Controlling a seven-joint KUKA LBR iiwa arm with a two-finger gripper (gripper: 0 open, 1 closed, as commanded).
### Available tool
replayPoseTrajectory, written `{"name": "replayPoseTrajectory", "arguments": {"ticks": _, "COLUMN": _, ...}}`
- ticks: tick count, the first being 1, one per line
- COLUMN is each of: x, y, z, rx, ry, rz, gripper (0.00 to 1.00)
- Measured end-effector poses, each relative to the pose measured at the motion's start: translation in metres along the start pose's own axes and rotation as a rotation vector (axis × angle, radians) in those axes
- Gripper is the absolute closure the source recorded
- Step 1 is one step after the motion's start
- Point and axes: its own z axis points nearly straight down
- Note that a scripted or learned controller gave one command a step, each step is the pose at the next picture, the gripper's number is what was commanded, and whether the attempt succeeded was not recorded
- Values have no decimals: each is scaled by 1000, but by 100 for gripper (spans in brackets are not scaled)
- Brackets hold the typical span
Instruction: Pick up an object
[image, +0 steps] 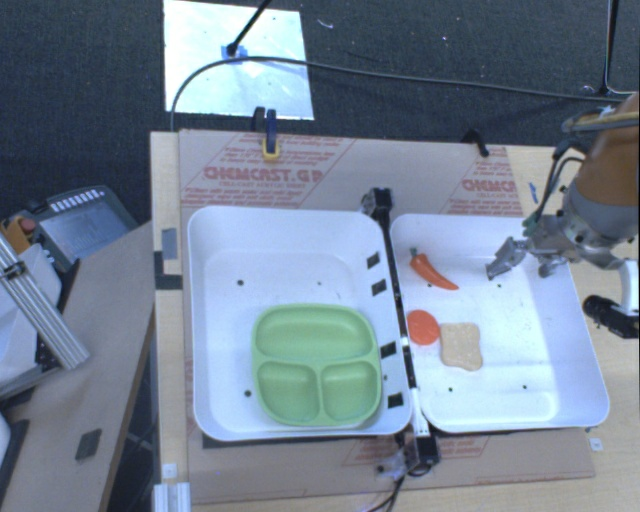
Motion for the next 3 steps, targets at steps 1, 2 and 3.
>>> {"name": "replayPoseTrajectory", "arguments": {"ticks": 1, "x": 0, "y": 3, "z": -8, "rx": -12, "ry": -2, "rz": -3, "gripper": 0}}
{"name": "replayPoseTrajectory", "arguments": {"ticks": 2, "x": 6, "y": 7, "z": 53, "rx": -9, "ry": -2, "rz": -6, "gripper": 0}}
{"name": "replayPoseTrajectory", "arguments": {"ticks": 3, "x": 7, "y": 8, "z": 95, "rx": -9, "ry": -2, "rz": -4, "gripper": 0}}
